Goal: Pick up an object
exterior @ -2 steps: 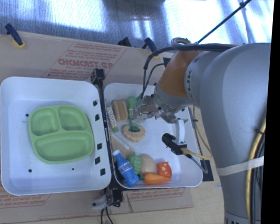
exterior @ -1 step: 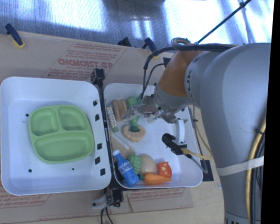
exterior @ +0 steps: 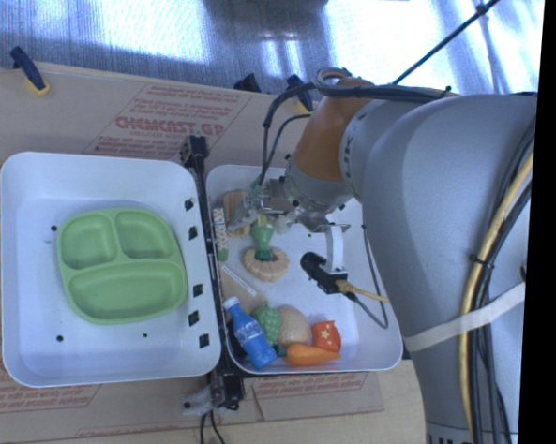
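Observation:
The right bin [exterior: 373, 349] holds several toy foods. A tan round piece [exterior: 264, 264] lies mid-bin with a small green piece [exterior: 262, 234] standing at its top edge. A brown bread-like piece [exterior: 234, 209] sits at the far left. Along the near edge lie a blue bottle [exterior: 248, 334], a green leafy piece [exterior: 268, 321], a beige egg shape [exterior: 293, 324], a red piece [exterior: 326, 335] and an orange carrot [exterior: 311, 355]. My gripper [exterior: 271, 207] hangs low over the far part of this bin, just above the green piece. Whether it touches that piece is unclear.
In the left bin [exterior: 25, 210] lies a green divided plate [exterior: 120, 263]. A black clip strip [exterior: 201, 249] runs along the wall between the bins. A black cable connector [exterior: 320, 271] dangles over the right bin. The grey arm [exterior: 429, 207] covers the right side.

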`<state>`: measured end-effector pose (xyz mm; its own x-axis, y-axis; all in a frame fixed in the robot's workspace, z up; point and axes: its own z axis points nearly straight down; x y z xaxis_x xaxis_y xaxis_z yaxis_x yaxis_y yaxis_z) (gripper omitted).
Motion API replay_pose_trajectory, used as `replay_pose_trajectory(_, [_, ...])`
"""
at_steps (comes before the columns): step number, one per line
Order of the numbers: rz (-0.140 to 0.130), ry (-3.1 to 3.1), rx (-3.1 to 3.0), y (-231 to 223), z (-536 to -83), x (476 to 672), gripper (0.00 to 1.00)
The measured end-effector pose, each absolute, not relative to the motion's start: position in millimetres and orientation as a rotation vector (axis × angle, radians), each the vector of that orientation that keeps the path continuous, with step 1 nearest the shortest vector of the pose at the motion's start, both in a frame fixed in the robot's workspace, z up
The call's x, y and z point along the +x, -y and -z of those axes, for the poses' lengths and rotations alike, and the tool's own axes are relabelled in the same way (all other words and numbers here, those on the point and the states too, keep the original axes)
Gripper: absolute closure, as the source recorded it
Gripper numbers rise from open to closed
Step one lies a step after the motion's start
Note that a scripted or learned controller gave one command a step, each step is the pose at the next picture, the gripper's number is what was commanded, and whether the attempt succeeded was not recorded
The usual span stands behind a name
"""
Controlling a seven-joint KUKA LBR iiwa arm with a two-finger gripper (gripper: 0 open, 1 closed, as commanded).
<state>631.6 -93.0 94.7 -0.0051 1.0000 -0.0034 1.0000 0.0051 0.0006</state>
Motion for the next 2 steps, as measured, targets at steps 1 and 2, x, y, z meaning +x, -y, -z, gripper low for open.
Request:
replay_pose_trajectory(1, [0.007, -2.229, 2.210, 94.1, -105.5, 631.9, 1.00])
replay_pose_trajectory(2, [0.000, -2.230, 2.214, 60.5, -233.7, 620.4, 1.00])
